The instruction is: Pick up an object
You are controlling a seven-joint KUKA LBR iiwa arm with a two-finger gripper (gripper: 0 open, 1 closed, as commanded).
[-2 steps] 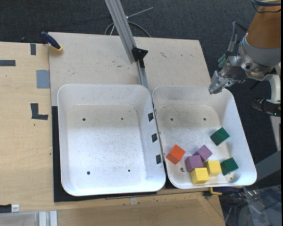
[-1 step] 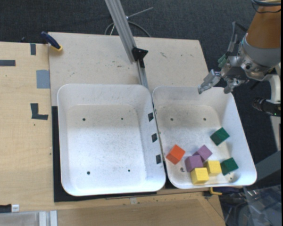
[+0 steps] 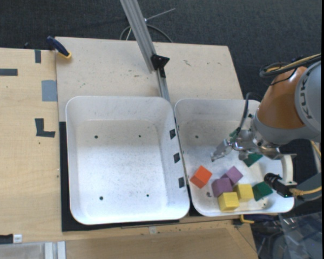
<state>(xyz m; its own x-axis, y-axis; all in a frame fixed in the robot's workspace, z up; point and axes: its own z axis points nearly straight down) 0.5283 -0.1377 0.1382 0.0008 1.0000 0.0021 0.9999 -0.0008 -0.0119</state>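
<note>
The pale wooden table (image 3: 119, 69) carries two shallow white plastic bins side by side, and near its far left corner lies a small blue-and-yellow tool (image 3: 59, 46). A slanted grey metal rail (image 3: 141, 28) crosses the table from the top and ends at the gap between the bins. The left white bin (image 3: 119, 104) has speckled walls and floor. In the right white bin (image 3: 205, 109) the loose things are gathered toward the near right corner: an orange cube (image 3: 201, 176) lies furthest left, then a larger purple block (image 3: 222, 186) with a yellow cube (image 3: 228, 200) just in front of it, a smaller lilac cube (image 3: 234, 174) behind, a second yellow cube (image 3: 245, 191) beside them, and a dark green block (image 3: 262, 190) at the right. Above this cluster the grey arm with its orange band (image 3: 281, 104) reaches in from the right, and its jaws (image 3: 230, 147) hang over the bin floor, apart from the cubes. A teal green piece (image 3: 254, 158) shows just under the wrist; whether it is gripped I cannot tell, nor whether the jaws are open or closed.
</note>
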